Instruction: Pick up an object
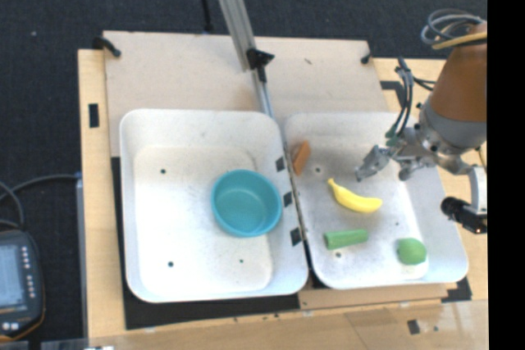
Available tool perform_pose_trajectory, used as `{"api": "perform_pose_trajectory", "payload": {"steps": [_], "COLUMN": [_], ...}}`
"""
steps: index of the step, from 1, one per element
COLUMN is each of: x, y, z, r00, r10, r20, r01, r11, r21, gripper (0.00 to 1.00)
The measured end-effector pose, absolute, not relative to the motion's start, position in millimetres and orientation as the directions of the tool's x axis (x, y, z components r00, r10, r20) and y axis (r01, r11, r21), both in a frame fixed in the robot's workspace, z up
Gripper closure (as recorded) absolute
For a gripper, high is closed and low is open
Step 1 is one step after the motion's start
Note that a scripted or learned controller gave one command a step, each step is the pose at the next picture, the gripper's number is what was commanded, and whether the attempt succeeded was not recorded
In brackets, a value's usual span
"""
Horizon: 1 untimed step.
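The banana point(355, 198) is small, curved and bright yellow, lying in the right bin point(443, 258). The jaws point(385, 164) hover just beside it; whether they are open I cannot tell

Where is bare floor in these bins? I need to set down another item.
The left bin is bare all around the blue bowl. The right bin is crowded: banana, green cylinder, green ball, orange piece and the gripper; bare between banana and ball.
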State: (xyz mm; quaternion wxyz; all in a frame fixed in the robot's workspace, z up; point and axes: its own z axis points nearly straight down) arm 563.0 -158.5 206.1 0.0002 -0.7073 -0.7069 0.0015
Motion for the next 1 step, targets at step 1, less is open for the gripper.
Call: {"api": "perform_pose_trajectory", "payload": {"steps": [1], "x": [569.6], "y": [-166.1], "z": [150.3], "r00": [0.001], "r10": [1.0], "r20": [-0.002], "r01": [1.0], "r11": [-0.001], "r21": [-0.004], "gripper": [0.0]}}
